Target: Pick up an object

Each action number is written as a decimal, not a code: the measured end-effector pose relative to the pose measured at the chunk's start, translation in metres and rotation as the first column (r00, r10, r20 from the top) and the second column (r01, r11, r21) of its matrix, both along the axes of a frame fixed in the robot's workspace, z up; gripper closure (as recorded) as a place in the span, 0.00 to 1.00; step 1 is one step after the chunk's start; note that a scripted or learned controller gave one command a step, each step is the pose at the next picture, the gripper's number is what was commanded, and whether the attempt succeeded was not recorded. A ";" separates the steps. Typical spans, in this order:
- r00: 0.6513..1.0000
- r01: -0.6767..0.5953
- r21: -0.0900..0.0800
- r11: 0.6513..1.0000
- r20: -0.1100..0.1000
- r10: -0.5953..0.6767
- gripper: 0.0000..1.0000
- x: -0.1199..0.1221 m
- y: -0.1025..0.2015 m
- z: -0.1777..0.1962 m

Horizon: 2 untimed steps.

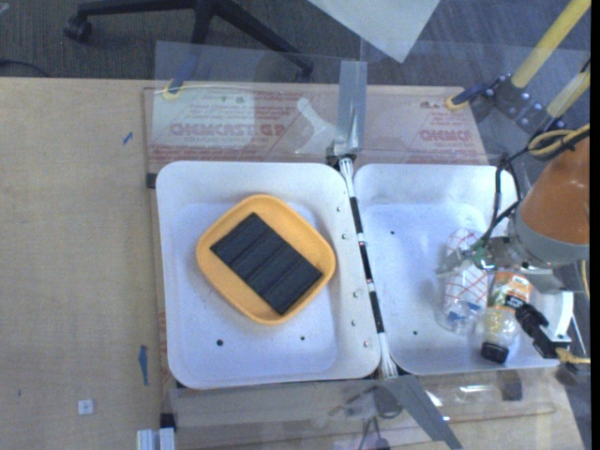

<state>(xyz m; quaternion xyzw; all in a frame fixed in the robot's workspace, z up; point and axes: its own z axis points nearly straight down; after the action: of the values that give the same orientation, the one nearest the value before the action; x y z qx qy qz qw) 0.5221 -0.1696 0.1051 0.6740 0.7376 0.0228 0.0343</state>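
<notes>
In the right bin (412, 223), a crumpled clear plastic bottle with red and white print (462, 287) lies near the right side. Beside it, to the right, is a small bottle with an orange label and a black cap (501, 324), cap pointing to the front. My gripper (486, 254) hangs low over the upper end of the crumpled bottle, under the grey wrist and orange band (561, 206). The arm hides how it meets the bottle. In the left bin (178, 279), a yellow dish (217, 268) holds a black ridged slab (265, 262).
A raised divider (361, 261) separates the two bins. The left and back parts of the right bin are bare white floor. Yellow poles (558, 31) and a clamp stand at the back right beyond the bins.
</notes>
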 end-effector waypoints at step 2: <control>0.993 0.117 0.002 0.993 -0.033 -0.117 0.00 0.021 0.007 -0.004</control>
<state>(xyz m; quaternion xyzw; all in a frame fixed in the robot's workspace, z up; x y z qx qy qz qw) 0.5428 -0.1630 0.1013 0.7165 0.6972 0.0111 0.0222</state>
